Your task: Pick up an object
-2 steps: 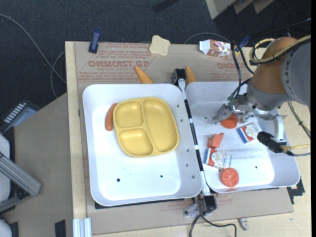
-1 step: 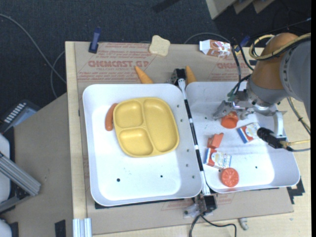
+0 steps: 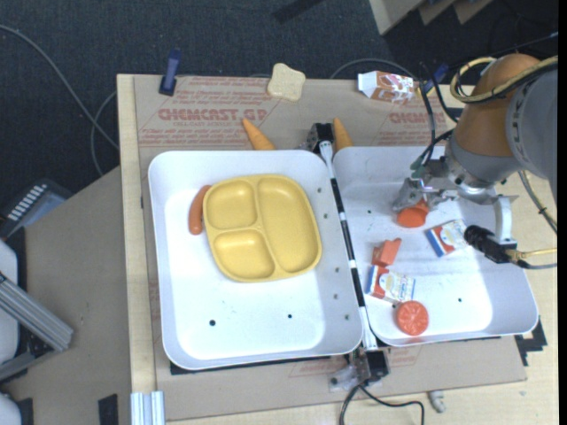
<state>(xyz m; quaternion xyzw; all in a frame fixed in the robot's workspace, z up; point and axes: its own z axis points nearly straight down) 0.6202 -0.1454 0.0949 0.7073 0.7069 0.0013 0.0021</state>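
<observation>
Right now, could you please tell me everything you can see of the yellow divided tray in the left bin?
The yellow divided tray looks like smooth moulded plastic, roughly square with rounded corners. It has three compartments: two small ones on its left, one long one on its right. It lies flat, slightly turned, in the left bin. An orange sausage-like piece lies against its left edge.

The grey arm (image 3: 523, 122) is seen reaching in from the right, its orange band (image 3: 493, 104) turned toward the desk's far edge. The gripper (image 3: 416, 204) is pointed down over the right bin's far part, near its middle.
</observation>
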